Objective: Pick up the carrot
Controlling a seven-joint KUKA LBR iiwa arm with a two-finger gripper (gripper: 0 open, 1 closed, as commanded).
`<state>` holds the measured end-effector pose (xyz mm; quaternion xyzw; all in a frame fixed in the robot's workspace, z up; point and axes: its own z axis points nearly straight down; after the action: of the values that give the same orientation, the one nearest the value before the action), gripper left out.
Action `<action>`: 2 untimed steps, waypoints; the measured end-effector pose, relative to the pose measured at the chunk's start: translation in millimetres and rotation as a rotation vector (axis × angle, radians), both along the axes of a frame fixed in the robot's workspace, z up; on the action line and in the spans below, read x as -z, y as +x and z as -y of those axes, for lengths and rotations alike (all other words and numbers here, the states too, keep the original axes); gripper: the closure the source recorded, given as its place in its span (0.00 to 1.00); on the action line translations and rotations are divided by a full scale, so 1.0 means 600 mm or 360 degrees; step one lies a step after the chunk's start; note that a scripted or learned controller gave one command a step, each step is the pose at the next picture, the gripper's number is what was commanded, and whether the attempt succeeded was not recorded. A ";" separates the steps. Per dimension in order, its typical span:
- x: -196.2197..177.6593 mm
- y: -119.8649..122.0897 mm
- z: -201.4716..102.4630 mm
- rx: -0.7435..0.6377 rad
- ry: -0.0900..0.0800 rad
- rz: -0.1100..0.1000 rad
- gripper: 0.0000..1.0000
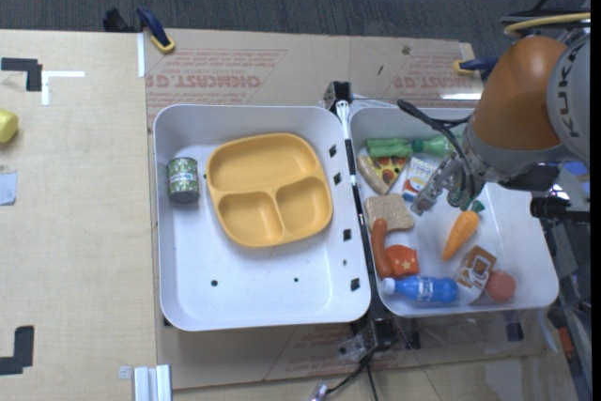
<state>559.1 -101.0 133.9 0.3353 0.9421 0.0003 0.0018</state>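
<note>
The carrot (460, 234) lies free in the right bin (535, 291), at about 3 o'clock from that bin's centre, thick end up toward 12 and tip down toward 7. It rests clear of its neighbours: a bread slice (389, 214) at its 9 o'clock, a red tomato-like piece (402, 259) at 8, a blue bottle (424, 290) at 7, and a small brown-and-white pack (477, 269) just beside its tip at 5.

The pincer (449, 191) hangs just above and at 11 o'clock from the carrot's thick end. Whether it is parted or closed cannot be told; the arm (526, 113) blurs and shades it. Nothing is seen gripped in it, and the carrot sits on the bin floor untouched.

Assessment: the approach is under way and the grasp not yet made. For a sound pick, the pincer should shift slightly toward 5 o'clock to centre over the carrot's thicker half, turn so it closes across the narrow width rather than along the length, then descend straight. The taper is a risk: a grip near the tip would likely slip. The pack at 5 should be kept outside the closing path.

The left bin (188, 296) holds a yellow plate (270, 188) and a can (183, 179).
</note>
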 end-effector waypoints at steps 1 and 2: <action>0.000 0.000 0.000 0.0001 -0.0001 -0.0001 0.00; 0.070 -0.065 0.071 -0.0003 -0.0001 -0.0003 0.00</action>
<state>520.4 -143.4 91.8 0.3343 0.9425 -0.0003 0.0009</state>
